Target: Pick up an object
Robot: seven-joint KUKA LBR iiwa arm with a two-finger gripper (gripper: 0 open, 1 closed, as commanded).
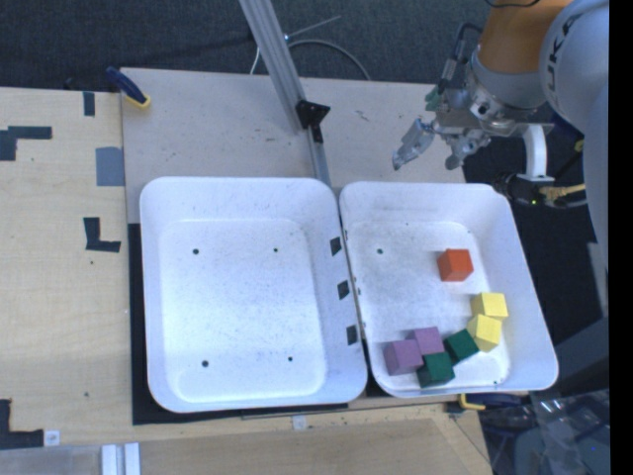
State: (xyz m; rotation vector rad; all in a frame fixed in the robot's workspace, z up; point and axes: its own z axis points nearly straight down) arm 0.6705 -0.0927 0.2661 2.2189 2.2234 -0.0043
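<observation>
While foam cubes [455, 264] (matte) cluster, pincer [432, 148] hovers open

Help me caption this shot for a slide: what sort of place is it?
Probably a robotics lab test bench. A robot arm hangs over two white bins, coloured blocks lie in the right one, and tape marks dot the benchtop.

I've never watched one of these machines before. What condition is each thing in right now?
gripper: open, holding nothing, above the bench beyond the right bin.
orange block: lying alone in the right bin.
yellow blocks: two, touching.
purple blocks: two, touching.
green blocks: two, beside the purple.
</observation>
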